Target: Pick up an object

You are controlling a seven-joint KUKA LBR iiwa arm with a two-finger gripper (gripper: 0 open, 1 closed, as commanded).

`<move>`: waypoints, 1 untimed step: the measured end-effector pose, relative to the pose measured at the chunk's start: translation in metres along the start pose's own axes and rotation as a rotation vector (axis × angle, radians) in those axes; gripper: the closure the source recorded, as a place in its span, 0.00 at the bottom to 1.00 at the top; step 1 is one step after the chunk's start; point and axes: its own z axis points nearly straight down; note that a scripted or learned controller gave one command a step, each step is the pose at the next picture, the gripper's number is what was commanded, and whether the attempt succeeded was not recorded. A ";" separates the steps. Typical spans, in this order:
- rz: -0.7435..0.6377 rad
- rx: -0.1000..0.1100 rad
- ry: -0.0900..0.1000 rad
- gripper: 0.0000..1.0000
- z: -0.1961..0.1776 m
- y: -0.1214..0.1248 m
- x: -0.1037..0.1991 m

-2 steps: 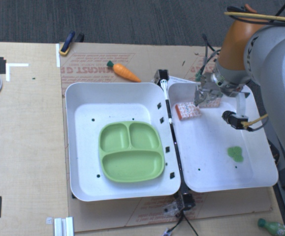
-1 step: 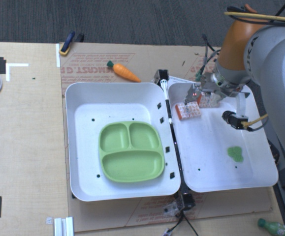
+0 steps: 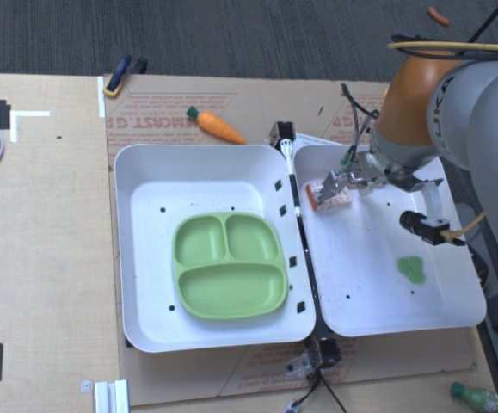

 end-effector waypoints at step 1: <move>0.002 -0.002 -0.002 1.00 -0.010 0.001 -0.001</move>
